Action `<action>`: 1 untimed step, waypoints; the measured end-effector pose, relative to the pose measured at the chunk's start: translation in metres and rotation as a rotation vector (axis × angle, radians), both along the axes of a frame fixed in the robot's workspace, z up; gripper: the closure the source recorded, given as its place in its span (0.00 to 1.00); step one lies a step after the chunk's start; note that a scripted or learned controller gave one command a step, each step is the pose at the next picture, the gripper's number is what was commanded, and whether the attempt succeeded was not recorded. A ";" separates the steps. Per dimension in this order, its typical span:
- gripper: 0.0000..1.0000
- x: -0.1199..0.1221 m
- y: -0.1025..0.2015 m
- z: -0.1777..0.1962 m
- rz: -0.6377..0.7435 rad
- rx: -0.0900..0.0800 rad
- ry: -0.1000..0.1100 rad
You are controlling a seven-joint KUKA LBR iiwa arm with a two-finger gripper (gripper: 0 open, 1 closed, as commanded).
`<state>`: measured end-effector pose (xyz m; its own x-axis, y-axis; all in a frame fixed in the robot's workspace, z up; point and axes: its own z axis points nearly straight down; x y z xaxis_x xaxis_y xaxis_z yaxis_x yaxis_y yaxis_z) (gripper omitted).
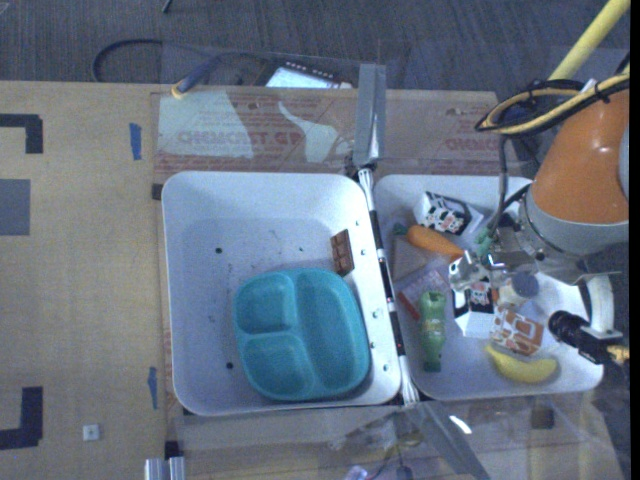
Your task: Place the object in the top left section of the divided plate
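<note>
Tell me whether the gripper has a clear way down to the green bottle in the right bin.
Probably yes. The green bottle lies flat with open bin floor beside it and nothing on top. The gripper hangs just up and right of it; the banana lies apart.

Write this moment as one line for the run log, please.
phase: arm over right bin | gripper: above toy items, grasp unclear | teal divided plate: in left bin, sections bare | banana, green bottle, carrot: in right bin

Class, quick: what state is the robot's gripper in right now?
Gripper: cannot be told; it hangs over the right bin, near the green bottle.
</note>
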<state>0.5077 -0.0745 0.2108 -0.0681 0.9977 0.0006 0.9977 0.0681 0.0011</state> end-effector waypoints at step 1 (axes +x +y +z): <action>1.00 -0.029 0.066 -0.006 0.201 0.001 0.004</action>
<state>0.4791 -0.0088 0.2049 -0.2657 0.9640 0.0019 0.9640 0.2657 -0.0025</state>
